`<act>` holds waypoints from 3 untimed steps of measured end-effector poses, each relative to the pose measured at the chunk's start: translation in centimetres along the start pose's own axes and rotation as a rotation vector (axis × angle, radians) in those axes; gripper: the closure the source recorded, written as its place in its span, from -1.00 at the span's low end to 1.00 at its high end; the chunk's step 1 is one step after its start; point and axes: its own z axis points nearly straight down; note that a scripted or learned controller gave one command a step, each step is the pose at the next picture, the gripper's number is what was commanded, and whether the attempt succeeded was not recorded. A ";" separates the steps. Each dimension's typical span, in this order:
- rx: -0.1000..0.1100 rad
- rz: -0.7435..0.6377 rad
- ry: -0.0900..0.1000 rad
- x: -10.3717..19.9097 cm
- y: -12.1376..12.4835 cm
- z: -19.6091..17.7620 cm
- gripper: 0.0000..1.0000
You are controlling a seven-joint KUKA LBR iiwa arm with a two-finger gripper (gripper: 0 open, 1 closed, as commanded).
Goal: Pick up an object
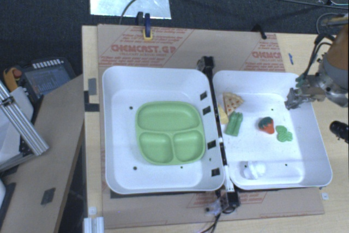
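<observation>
The right bin [313, 144] holds a pizza-slice toy [232, 101], a yellow piece [223, 115] beside it, a green pickle-like piece [234, 124], a red strawberry toy [266, 125], a green leafy piece [283, 133] and a white object [253, 171] near the front wall. My gripper [295, 99] hangs over the right bin's far right edge, above and to the right of the strawberry. Nothing shows between its fingers.
The left bin [117, 117] contains a green three-compartment tray [167, 132]. A black divider with clips [212, 117] runs between the bins. Cardboard lies under both bins, and cables cross the dark floor at the back. A pendant device [46, 78] rests at the left.
</observation>
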 end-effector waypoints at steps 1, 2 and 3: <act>0.002 -0.001 0.001 0.0 0.2 -3.4 1.00; 0.006 -0.005 0.003 4.3 0.1 -2.9 1.00; 0.005 -0.007 0.004 10.6 0.3 -2.8 1.00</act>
